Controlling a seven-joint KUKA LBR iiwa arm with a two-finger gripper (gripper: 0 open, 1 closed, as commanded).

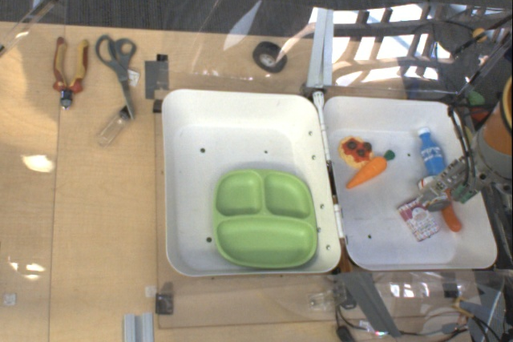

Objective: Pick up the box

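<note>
The box (419,220) is a small flat pack with a dark red and white printed face. It lies tilted near the front of the right bin (385,252). My gripper (446,190) hangs over the box's far right corner, reaching in from the right edge of the camera view on the grey arm (490,148). Its metal tip overlaps the top edge of the box, and I cannot tell whether they touch. Under the gripper, an orange sausage-shaped toy (452,219) lies right beside the box.
A blue bottle (430,151), a toy carrot (368,171) and a pizza-slice toy (354,148) lie further back in the right bin. The left bin (192,172) holds a green divided tray (264,218). Pliers (69,70) and scissors (119,64) lie on the bench.
</note>
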